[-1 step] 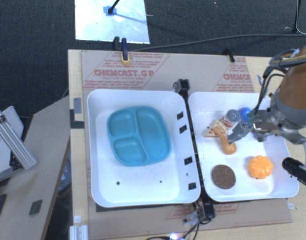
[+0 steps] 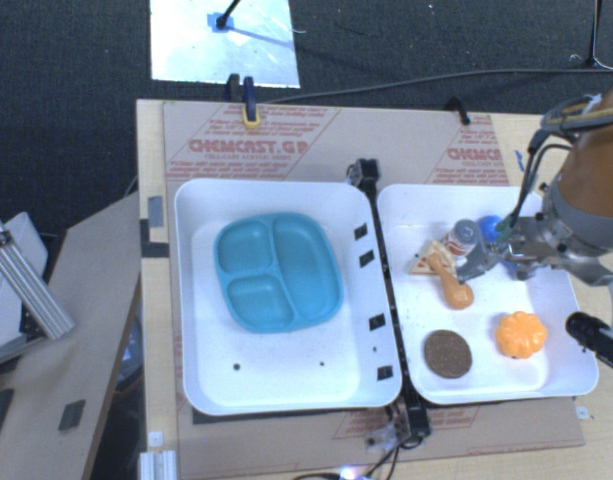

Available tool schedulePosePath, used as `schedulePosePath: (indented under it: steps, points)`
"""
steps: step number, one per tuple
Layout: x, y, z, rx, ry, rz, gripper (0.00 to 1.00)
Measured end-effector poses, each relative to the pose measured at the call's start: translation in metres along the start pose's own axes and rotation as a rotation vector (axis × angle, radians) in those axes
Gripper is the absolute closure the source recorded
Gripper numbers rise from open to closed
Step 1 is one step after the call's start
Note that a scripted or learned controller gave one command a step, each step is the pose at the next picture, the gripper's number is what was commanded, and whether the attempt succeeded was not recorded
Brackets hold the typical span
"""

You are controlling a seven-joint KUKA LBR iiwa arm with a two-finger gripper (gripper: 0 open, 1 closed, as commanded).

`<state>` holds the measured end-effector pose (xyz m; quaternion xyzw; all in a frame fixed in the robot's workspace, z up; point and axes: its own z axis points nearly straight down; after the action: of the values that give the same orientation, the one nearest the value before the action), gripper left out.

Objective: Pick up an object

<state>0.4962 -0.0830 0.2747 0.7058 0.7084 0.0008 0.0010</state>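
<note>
The right bin [image 2: 556, 378] holds a tan drumstick-shaped toy [image 2: 452, 284], a small wedge-shaped piece [image 2: 423, 262] beside it, a brown round disc [image 2: 448, 353] and an orange pumpkin-like toy [image 2: 521, 335]. A small blue thing [image 2: 489, 227] and a grey cap-like piece [image 2: 464, 233] lie near the bin's back. My gripper [image 2: 479, 262] hangs low over the right bin, just right of the drumstick toy's upper end and close to the grey piece. I cannot tell whether it touches either one.
The left bin [image 2: 201, 368] carries a blue divided plate [image 2: 278, 271]. Black clips [image 2: 375, 322] line the ridge between the bins. The grey arm with its orange band [image 2: 594, 173] enters over the right bin's right side.
</note>
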Motion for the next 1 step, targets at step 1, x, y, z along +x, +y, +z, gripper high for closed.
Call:
schedulePosePath:
  steps: [1]
  points:
    - [0.003,0.0012,0.0625,0.006,0.001,0.002,0.0]
